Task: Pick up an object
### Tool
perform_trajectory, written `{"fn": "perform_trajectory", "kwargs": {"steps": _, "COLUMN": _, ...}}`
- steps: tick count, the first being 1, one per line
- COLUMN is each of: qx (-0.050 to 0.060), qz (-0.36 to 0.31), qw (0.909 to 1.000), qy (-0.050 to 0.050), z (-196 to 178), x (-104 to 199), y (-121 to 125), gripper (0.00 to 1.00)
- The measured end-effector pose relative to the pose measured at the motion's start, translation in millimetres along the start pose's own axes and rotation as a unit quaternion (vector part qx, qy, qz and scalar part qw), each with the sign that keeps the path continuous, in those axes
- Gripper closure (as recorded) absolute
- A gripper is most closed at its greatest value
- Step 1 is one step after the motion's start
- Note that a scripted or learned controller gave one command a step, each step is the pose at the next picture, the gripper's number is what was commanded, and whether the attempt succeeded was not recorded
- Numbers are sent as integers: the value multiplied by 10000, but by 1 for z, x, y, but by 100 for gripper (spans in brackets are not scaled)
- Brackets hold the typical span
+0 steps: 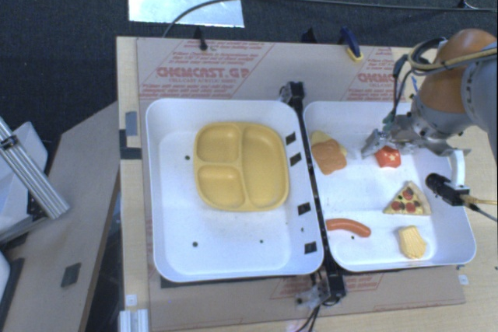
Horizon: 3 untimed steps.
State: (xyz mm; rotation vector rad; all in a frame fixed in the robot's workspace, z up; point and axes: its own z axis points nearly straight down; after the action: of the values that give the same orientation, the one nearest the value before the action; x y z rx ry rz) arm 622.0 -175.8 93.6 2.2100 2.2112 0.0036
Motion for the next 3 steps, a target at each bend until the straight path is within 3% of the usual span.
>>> {"fn": "perform_trajectory", "kwargs": {"steps": 1, "qx": -65, "qz": -4, "qw": 10000, "qy": -17, "z": -16, "x": -1, "y": 4, "gripper": 100}}
{"fn": "perform_trajectory", "kwargs": {"steps": 2, "qx": 31, "qz": -10, "qw": 10000, "qy": 37, "z": -61, "x": -6, "y": 8, "gripper": 100}}
{"fn": "perform_trajectory", "kwargs": {"steps": 3, "qx": 24, "qz": -24, "qw": 10000, "qy": 36, "z": -116, "x": -4, "y": 20, "gripper": 100}}
